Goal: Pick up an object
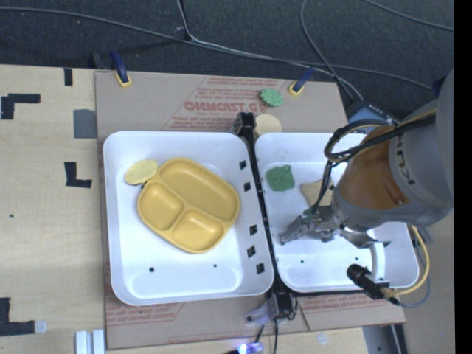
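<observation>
The gripper [295,231] is hanging low in the right bin [402,271], its two fingers pointing toward nine o'clock and spreading apart, with nothing between them. They are sitting over bare white floor near the divider between the bins.

The nearest candidate, in my judgement, is the green piece [279,177], lying in the same bin at about twelve o'clock from the fingertips, near but not touching them. It is a squat, roughly rounded lump with no clear long axis, so the angle of the fingers probably matters little. A pale tan piece [313,190] is lying just beside it at about three o'clock from the green one, partly hidden behind the arm's wrist, so its outline is hard to read.

The coming move is turning on that one offset: the fingers would need to travel toward twelve o'clock along the divider, then close around the green piece.

In the left bin [122,198], well apart, a yellow divided tray [188,203] is lying with a small yellow ruffled piece [140,171] touching its ten o'clock edge. That tray looks too wide for these fingers, I would guess.
</observation>
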